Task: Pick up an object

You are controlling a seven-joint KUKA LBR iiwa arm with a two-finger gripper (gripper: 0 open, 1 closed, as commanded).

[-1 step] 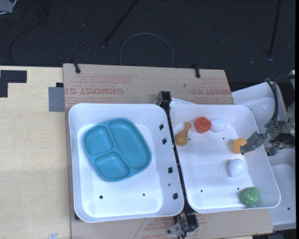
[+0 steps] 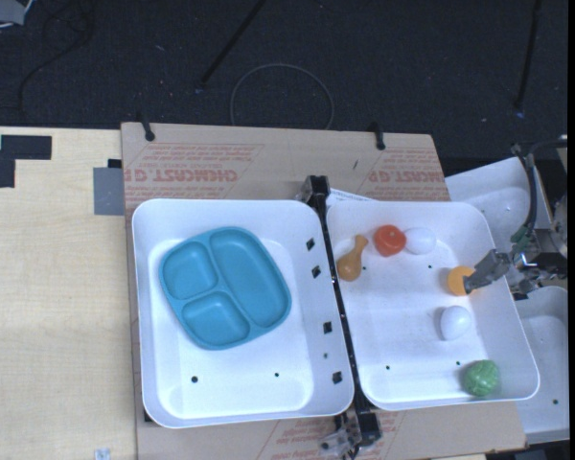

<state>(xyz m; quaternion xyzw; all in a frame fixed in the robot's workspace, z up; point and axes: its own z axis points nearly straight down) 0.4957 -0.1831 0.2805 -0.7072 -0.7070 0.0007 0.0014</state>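
The right bin (image 2: 402,391) holds several small items. A tan drumstick-shaped piece (image 2: 351,260) lies near its left wall, with a red ball (image 2: 389,240) and a white piece (image 2: 421,241) beside it at the back. A white egg (image 2: 454,322) sits mid-right and a green lump (image 2: 480,378) is in the front right corner. A small orange piece (image 2: 459,280) rests by the right wall. My gripper (image 2: 489,268) reaches in low over the right rim, its tip right next to the orange piece; whether it touches it is unclear.
In the left bin (image 2: 163,391) lies a blue divided plate (image 2: 225,287). A black divider (image 2: 331,305) runs between the bins. Cardboard lies under both bins, and white covers sit at the far right.
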